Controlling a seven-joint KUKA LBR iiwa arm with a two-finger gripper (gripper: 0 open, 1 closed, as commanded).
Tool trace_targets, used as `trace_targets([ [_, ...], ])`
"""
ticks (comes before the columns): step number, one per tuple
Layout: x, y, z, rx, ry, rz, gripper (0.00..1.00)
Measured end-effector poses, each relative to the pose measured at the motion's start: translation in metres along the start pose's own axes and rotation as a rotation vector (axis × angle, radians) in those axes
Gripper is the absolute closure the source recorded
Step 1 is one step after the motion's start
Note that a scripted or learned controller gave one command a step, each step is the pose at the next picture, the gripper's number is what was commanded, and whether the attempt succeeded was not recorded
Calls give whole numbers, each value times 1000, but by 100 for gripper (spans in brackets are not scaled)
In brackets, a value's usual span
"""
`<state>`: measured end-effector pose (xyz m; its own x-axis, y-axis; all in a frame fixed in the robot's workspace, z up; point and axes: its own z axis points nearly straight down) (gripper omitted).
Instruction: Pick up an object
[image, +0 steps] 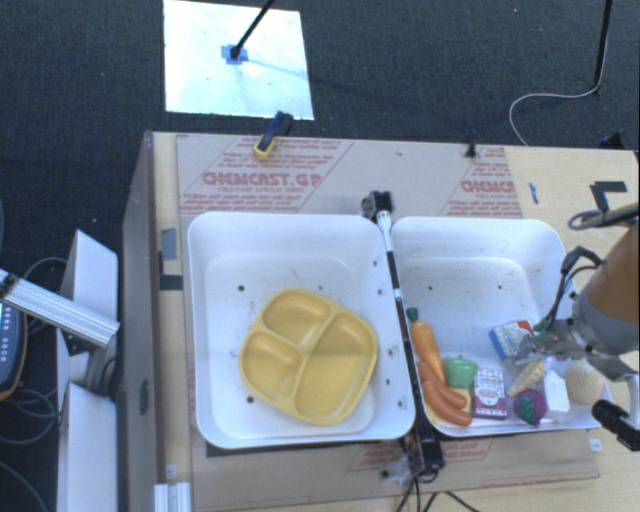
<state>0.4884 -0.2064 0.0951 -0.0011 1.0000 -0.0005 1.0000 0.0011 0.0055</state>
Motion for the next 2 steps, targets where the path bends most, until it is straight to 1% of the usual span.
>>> trace_targets([
  [1, 12, 73, -72, 2, -1, -2, 100],
  [2, 12, 134, -50, 3, 0, -3, 100],
])
